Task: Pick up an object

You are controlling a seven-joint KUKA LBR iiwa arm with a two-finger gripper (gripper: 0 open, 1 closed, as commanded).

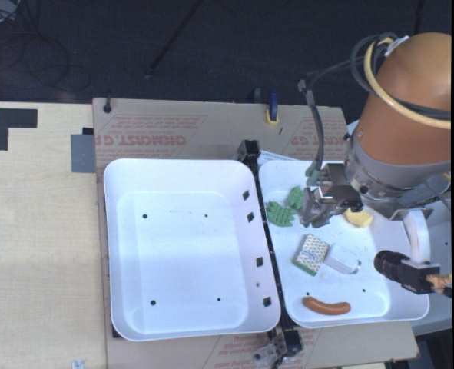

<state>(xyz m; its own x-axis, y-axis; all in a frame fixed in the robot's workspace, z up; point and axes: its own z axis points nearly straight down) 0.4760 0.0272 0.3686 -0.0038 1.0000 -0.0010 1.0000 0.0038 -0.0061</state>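
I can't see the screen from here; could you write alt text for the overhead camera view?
A grey robot arm with an orange band lowers its gripper into the right-hand shallow white bin, beside a green leafy toy. The bin also holds a yellow wedge, a small patterned box, and a brown sausage.

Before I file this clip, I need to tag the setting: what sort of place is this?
Probably a robotics lab bench set up for bin picking. Two shallow white bins sit side by side on a cardboard sheet, a robot arm reaches over the right bin's small items, such as a toy sausage, and loose cables lie behind.
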